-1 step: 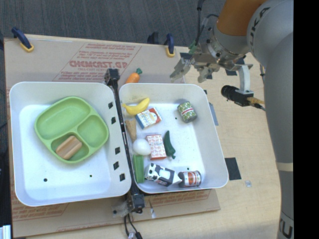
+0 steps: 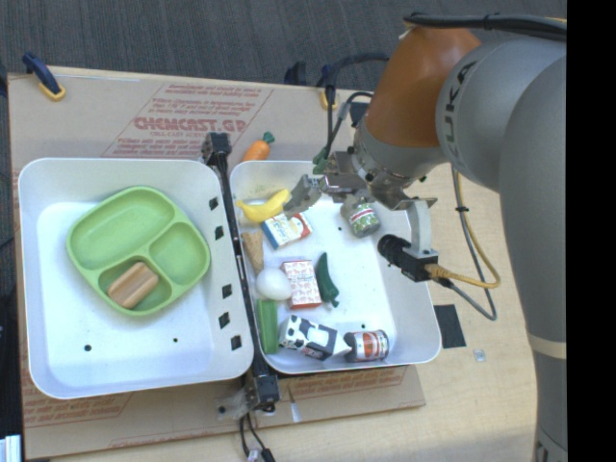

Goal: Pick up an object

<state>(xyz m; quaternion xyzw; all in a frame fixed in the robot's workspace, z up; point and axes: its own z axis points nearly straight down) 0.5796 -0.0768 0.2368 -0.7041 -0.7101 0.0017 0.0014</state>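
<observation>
Hand (image 2: 332,192) over toy-filled right bin (image 2: 409,301)

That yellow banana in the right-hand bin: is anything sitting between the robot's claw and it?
Nothing visible does. The gripper hangs over the upper part of the right bin, just right of the banana, with bare white floor between them. The small carton lies just below the banana, close enough to be bumped.
</observation>
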